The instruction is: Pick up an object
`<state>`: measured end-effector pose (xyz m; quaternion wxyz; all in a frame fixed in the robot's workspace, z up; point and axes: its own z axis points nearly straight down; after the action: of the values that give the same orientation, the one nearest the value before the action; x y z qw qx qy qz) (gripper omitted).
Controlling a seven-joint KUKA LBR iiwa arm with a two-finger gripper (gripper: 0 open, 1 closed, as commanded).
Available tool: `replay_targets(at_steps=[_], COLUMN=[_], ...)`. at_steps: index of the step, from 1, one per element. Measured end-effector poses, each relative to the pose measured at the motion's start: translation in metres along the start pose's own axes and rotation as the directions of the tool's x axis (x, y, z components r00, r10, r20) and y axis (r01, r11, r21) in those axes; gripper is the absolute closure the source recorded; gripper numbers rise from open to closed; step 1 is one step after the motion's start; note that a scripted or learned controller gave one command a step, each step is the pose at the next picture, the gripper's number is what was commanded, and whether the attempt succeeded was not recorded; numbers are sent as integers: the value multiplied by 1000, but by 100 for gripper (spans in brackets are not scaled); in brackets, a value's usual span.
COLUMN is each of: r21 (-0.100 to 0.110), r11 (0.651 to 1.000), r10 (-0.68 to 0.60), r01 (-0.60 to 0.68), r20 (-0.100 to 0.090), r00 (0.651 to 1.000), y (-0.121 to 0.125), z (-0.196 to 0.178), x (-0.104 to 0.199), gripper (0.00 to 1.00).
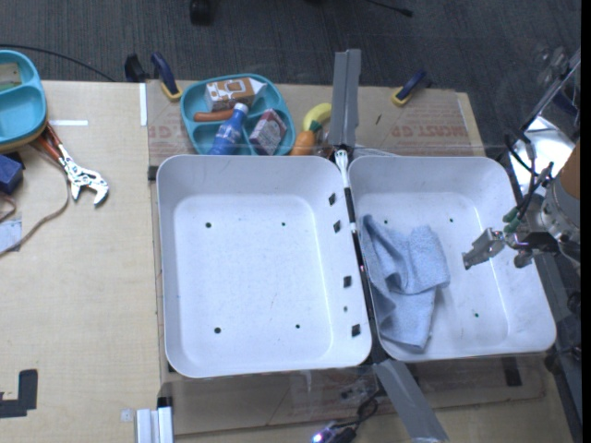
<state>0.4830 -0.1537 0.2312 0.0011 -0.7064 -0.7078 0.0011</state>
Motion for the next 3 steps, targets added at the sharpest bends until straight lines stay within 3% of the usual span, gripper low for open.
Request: replay_targets(at_steps=[1, 2, 3], r21=[-1, -1, -6], r11=[992, 992, 991], r10=[-125, -125, -137], r01=[125, 125, 137], r20=[0, 0, 2], r00=[992, 992, 991], y=[-5, -5, 36], z=[25, 25, 138], x=[18, 19, 17], gripper=[0, 0, 0])
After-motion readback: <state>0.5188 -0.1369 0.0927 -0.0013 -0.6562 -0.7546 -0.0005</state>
